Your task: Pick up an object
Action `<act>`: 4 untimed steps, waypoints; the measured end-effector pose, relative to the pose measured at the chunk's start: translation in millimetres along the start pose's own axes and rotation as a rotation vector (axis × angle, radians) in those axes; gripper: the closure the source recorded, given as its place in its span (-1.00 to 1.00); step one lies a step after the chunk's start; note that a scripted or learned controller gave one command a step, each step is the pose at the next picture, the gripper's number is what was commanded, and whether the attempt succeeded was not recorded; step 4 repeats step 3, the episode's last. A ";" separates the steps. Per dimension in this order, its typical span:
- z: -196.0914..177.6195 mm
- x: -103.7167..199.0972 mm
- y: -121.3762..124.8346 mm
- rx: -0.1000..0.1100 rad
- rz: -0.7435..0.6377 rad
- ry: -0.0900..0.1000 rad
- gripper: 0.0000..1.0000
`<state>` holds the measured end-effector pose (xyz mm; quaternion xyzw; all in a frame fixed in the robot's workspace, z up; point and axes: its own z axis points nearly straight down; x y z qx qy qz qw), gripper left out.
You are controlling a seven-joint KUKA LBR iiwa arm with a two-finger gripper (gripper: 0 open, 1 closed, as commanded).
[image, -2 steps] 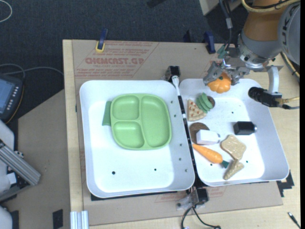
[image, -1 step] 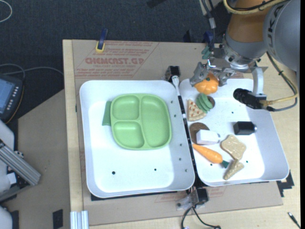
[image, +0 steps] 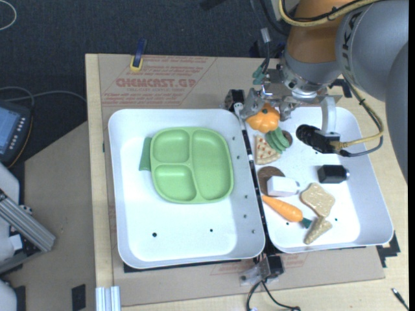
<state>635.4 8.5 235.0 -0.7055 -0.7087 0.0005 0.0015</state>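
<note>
1. Camera view, slanted from above: two white bins side by side on a bench, left bin (image: 130, 225) and right bin (image: 363, 206), touching along the middle of the frame.
2. In the left bin: one green divided plate (image: 192, 164) with three compartments, slightly above the bin's centre.
3. At upper right: one grey arm with an orange band, reaching down to the top left corner of the right bin.
4. Below the wrist: one gripper (image: 267, 112), right over one small orange pumpkin (image: 263, 120); fingers against the pumpkin's top, but opening and grip impossible to tell.
5. Just beneath the pumpkin: one cracker (image: 264, 149) and one dark green leafy piece (image: 280, 139), touching each other.
6. Lower in the right bin: one brown and white piece (image: 275, 180), one carrot (image: 283, 208), one slice of bread (image: 317, 199), one tan wedge (image: 317, 230), close together.
7. At the right bin's middle right: one black block (image: 332, 173), apart from the food.
</note>
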 end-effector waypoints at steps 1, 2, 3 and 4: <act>5.5 55.8 -1.0 0.000 -0.002 0.001 1.00; 16.2 87.0 -14.1 0.001 0.001 -0.001 1.00; 14.6 86.0 -15.1 0.000 0.004 -0.001 1.00; 14.6 86.0 -15.1 0.000 0.004 -0.001 1.00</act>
